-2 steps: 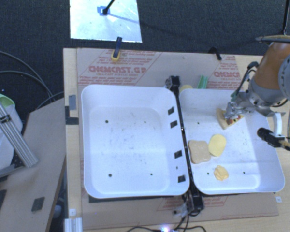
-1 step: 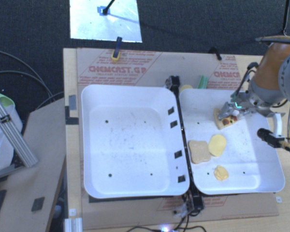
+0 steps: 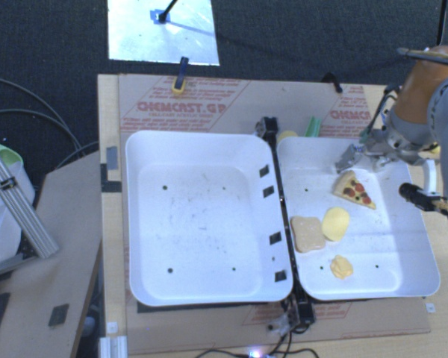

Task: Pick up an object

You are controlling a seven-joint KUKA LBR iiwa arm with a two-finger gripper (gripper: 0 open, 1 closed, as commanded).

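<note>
Yellow piece (image 3: 342, 267) inside right bin (image 3: 414, 274)

Red "CHEMCAST GP" lettering on the brown board (image 3: 201, 99) beneath the bins

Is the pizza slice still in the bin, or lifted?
In the bin. The pizza slice lies flat on the right bin's floor, and the gripper sits just above its crust end, not holding it.

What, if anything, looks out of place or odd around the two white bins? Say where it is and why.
Two things lie outside the bins: a pale yellow piece and a green object sit on the board behind the right bin's rim, while the pizza slice and other toy foods lie inside. Nothing looks spilled or broken.
</note>
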